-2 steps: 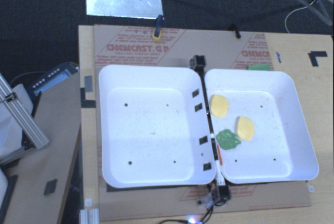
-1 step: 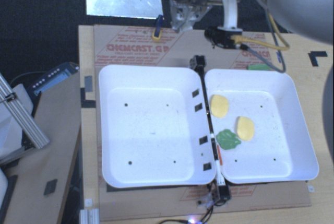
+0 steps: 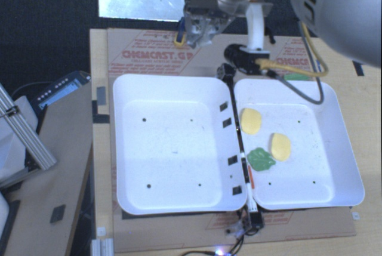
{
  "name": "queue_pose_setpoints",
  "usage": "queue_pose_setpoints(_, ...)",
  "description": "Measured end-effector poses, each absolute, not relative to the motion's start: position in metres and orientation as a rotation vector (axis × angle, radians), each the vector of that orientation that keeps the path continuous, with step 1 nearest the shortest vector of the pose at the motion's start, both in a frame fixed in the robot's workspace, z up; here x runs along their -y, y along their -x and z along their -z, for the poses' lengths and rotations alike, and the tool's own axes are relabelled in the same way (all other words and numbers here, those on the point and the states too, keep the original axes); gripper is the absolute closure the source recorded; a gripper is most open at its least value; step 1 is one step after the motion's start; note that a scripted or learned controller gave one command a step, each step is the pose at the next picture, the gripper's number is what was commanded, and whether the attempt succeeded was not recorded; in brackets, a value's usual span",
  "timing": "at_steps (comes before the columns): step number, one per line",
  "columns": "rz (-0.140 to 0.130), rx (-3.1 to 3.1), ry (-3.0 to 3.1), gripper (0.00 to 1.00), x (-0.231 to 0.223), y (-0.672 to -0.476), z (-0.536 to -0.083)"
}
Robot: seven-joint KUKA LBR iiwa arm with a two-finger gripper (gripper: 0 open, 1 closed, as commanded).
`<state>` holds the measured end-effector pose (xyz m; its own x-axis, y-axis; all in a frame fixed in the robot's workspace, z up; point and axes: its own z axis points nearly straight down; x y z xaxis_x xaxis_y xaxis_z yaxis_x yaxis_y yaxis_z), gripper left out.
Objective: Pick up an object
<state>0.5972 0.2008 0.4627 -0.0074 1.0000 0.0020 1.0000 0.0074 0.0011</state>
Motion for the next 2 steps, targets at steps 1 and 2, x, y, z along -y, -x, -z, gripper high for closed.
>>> queue_pose_setpoints(1,0.009,2.226,2.224,1.0,-0.201,-0.662,-0.48)
queue_pose_setpoints(2,-0.015,2.225,2.208,1.0,-0.237,-0.613,-0.361)
